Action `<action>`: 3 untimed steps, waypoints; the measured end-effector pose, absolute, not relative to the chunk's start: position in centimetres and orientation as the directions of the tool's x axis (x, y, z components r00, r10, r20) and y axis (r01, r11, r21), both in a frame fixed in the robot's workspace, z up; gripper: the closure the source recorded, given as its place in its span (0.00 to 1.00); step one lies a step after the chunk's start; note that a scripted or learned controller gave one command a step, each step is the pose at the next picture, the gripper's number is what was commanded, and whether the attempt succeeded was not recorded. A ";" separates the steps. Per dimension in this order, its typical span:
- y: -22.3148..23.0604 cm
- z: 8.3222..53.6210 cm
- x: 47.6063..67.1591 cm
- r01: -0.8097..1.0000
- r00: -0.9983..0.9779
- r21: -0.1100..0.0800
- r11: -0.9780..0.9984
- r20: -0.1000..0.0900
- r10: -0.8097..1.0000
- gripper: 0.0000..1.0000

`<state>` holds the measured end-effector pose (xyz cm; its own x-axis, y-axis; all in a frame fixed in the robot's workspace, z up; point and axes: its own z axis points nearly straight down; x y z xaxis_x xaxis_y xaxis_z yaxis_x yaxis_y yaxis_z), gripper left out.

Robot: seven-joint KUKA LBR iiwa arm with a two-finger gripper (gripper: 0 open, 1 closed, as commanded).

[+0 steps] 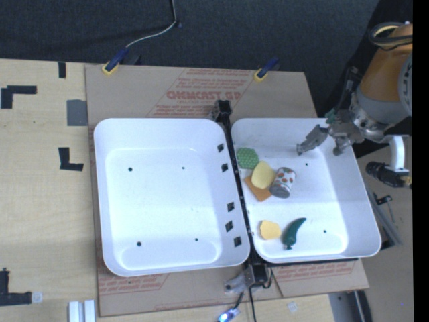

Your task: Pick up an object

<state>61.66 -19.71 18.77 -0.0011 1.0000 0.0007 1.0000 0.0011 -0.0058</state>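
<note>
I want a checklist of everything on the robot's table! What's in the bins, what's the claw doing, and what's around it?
Surface: cardboard sheet under two white bins; left bin; right bin.
Job's things: all in the right bin: green textured piece, yellow lemon-like object lying on an orange piece, small patterned cup on its side, small yellow piece, dark green pepper-like toy.
Clutter: nothing seen.
Grippers: gripper open, above the right bin's far right part, holding nothing.
Cables: grey cable on the dark backdrop.
Surroundings: blue-and-yellow clamps at the cardboard's far edge; black tape marks on the bench.
</note>
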 end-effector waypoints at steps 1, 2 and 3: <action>-16.4 7.7 63.2 1.000 -0.003 -0.006 0.003 0.000 1.000 0.00; -15.2 8.3 66.9 1.000 -0.003 -0.001 0.003 0.000 1.000 0.00; -18.4 14.3 66.9 1.000 0.001 0.000 -0.001 -0.002 1.000 0.00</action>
<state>66.85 -18.43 14.25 0.0005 1.0000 -0.0016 1.0000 -0.0005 -0.0002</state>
